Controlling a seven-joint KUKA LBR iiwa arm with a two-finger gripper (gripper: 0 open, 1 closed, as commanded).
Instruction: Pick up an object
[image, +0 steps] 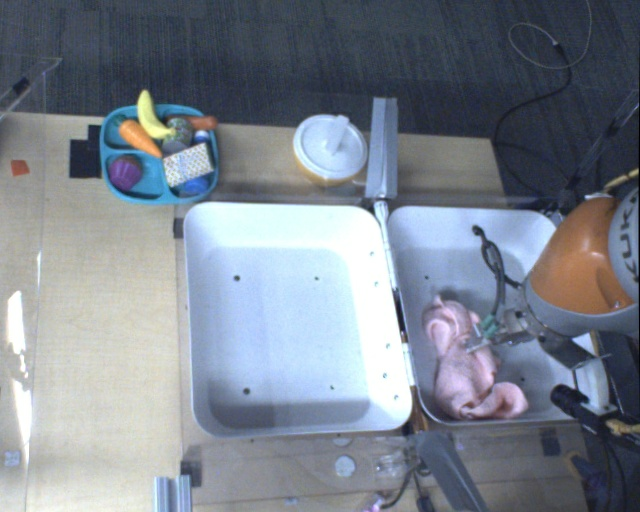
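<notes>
End effector low in right bin | touching pink plush toy

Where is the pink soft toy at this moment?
The pink soft toy lies in the right bin, in its lower part near the front wall, with the claw at the toy's right edge.

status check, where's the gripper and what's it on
Gripper low in the right bin, at the pink soft toy; grasp not confirmed. Toy lying on the bin floor. Nothing else near it.
</notes>
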